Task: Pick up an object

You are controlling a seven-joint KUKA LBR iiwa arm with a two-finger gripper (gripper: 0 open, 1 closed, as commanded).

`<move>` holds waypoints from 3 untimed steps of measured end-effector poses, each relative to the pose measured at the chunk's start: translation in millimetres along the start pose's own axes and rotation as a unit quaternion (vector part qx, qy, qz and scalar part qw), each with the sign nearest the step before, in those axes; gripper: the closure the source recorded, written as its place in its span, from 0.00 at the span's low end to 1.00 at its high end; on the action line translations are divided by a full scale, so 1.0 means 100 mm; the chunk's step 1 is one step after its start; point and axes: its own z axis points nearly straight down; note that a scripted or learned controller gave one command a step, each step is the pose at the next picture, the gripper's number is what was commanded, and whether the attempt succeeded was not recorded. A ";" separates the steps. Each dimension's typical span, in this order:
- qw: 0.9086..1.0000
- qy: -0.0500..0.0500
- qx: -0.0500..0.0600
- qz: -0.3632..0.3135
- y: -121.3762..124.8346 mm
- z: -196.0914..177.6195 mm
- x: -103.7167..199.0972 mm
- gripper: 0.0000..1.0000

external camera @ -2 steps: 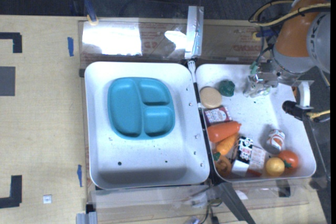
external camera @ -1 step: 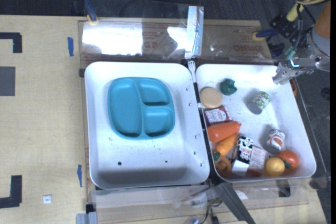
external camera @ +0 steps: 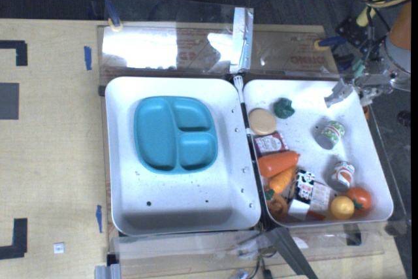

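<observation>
**A:** Objects, right bin [external camera: 373,140], itemised: a dark green lump [external camera: 283,108] toward 12 o'clock; a tan round piece [external camera: 262,120] just beside it at its 8 o'clock; a small red packet [external camera: 270,142] below that; an orange carrot [external camera: 278,163] lying crosswise, touching the packet's lower edge.

**B:** And the 3 o'clock side?

**A:** One grey-and-green can [external camera: 330,132], tilted; one red-and-white can [external camera: 343,174] below it. At 5 o'clock, a tomato [external camera: 360,198] and a yellow lemon [external camera: 341,207], touching. A black-and-white carton [external camera: 308,191] sits at 6 o'clock among smaller orange pieces (too crowded to itemise).

**B:** Left bin [external camera: 124,140]?

**A:** One blue divided tray [external camera: 175,133], three compartments, lying flat near the centre.

**B:** Gripper?

**A:** The gripper [external camera: 346,93] sits over the right bin's 1 o'clock corner, well apart from every item; nearest is the grey-and-green can, at its 6 o'clock. Nothing shows between its parts. Released or clenched: cannot tell, the shapes are too small and blurred.
</observation>
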 end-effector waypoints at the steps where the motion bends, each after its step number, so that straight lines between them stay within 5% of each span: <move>1: 1.000 0.006 -0.004 0.023 -0.17 1.08 -0.08 0.00; 2: 1.000 -0.002 -0.008 0.003 -0.72 -0.22 0.12 0.00; 3: 1.000 0.004 0.006 0.013 -0.84 1.02 -0.02 0.00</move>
